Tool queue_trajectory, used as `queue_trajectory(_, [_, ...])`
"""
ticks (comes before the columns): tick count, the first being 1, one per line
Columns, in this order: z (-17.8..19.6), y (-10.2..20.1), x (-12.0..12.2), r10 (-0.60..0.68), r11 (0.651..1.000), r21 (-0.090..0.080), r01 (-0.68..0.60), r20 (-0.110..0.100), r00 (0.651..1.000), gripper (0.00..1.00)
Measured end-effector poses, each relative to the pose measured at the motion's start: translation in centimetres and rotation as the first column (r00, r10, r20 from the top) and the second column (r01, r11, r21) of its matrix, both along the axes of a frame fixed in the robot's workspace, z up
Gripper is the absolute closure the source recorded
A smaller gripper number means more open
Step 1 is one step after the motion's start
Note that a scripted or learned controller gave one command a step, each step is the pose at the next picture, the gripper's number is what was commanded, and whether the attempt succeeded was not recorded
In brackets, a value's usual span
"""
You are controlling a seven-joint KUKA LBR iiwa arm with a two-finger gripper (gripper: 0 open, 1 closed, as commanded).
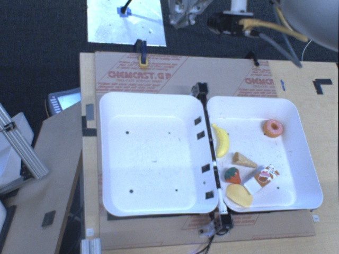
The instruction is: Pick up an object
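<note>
The right bin (pixel 302 157) holds several toy foods. A yellow banana (pixel 221 140) lies along its left wall. A pink donut (pixel 273 128) sits at the far right. Nearer the front are a tan cone (pixel 244 160), a red strawberry (pixel 232 175), a small white and red carton (pixel 263 178) and a yellow lemon-like piece (pixel 239 196). My gripper (pixel 186 7) hangs high beyond the far edge of the bench, well away from both bins, with nothing seen in it. The grey arm (pixel 307 7) crosses the top right corner.
The left bin (pixel 108 157) sits beside the right one, joined by a black clipped divider (pixel 207 147). Both rest on a cardboard sheet (pixel 175 73). A shiny metal plate (pixel 124 15) lies at the back left. Cables (pixel 265 30) trail at the back right.
</note>
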State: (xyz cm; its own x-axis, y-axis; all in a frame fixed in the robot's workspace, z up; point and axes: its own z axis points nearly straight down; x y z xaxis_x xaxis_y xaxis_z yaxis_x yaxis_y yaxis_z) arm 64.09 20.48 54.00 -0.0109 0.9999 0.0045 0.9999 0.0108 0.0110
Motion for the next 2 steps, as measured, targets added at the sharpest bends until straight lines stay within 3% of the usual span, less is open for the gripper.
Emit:
queue_trajectory(1, [-10.0,-2.2,-3.2,-0.012,1.000,-0.008,0.012,-0.022,1.000,1.00])
queue_trajectory(2, [-0.1,3.2,2.7,-0.003,1.000,-0.001,0.003,0.002,1.000,1.00])
